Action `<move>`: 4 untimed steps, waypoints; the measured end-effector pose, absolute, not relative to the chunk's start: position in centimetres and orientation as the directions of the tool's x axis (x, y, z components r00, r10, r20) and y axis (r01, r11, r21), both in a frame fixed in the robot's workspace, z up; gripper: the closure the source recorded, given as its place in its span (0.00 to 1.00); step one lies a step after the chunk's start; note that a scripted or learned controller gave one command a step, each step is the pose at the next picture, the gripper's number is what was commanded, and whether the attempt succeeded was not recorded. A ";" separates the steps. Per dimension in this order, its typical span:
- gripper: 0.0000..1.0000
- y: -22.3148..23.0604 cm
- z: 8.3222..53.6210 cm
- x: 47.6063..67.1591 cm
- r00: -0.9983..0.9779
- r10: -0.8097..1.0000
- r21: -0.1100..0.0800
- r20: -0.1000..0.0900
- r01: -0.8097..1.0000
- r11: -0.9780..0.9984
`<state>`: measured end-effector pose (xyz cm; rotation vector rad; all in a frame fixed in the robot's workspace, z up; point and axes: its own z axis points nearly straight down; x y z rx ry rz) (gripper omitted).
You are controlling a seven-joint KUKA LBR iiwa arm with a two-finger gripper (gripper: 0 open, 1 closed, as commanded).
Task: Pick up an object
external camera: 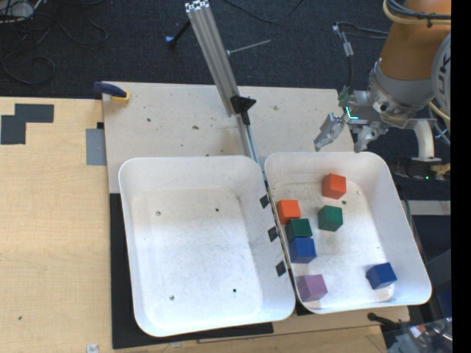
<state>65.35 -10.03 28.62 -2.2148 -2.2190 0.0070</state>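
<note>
The right bin holds several small cubes: a red-orange one near the back, an orange one, two dark green ones, two blue ones and a purple one. My gripper hangs above the back rim of the right bin, with its fingers spread apart and nothing between them. It is behind and above the red-orange cube, apart from every cube.
The left bin stands beside the right one. A slanted aluminium post rises from the bench behind the bins' shared edge. A small blue and yellow object lies at the bench's back left corner. Cables run across the dark floor behind.
</note>
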 end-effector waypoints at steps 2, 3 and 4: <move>0.00 -10.6 23.4 66.1 0.000 1.000 -0.008 0.000 1.000 0.000; 0.00 -11.6 17.7 65.9 0.000 1.000 -0.009 0.000 1.000 0.000; 0.00 -10.7 11.9 65.4 0.000 1.000 -0.010 0.002 1.000 0.000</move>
